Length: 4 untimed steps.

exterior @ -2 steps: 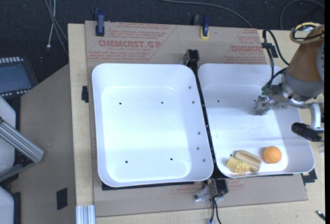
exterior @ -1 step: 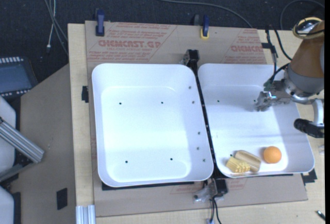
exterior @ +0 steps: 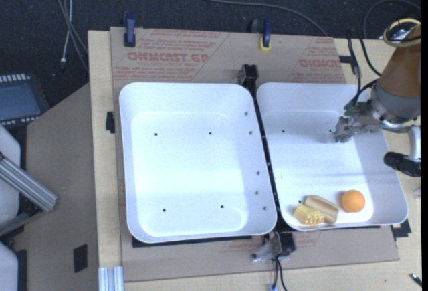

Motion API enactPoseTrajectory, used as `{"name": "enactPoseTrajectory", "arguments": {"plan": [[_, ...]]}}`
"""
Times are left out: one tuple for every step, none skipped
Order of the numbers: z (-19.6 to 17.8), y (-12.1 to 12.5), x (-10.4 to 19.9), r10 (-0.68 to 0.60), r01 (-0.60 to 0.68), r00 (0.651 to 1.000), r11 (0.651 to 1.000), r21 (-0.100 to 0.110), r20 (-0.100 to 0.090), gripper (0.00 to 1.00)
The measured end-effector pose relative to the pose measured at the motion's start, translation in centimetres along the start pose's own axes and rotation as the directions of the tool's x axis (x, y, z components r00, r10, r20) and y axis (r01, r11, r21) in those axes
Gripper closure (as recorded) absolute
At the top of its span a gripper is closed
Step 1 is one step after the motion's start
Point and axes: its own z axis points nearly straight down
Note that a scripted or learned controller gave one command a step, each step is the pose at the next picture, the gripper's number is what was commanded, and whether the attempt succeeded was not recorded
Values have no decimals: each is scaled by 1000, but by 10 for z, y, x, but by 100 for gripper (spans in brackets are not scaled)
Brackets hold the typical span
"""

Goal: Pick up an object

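A yellow corn cob [exterior: 309, 216] and tan bread roll [exterior: 322, 205] lie below and slightly left of the pincer [exterior: 342, 130], an orange ball [exterior: 353, 201] almost straight below it, all in the right bin [exterior: 294, 149]. Whether the pincer is spread cannot be told.

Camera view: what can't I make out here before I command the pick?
- gripper: small and blurred over the right bin; finger state unreadable.
- arm: cut off by the right edge.
- corn cob and bread roll: touching beside the orange ball; contact unclear.
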Motion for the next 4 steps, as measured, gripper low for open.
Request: {"name": "enactPoseTrajectory", "arguments": {"plan": [[-10,0,0,0,0,1000,1000,-1,0,100],[-21,1,0,-1,1,1000,1000,-1,0,100],[-31,1,0,-1,1,1000,1000,-2,0,100],[-41,1,0,-1,1,1000,1000,-2,0,100]]}}
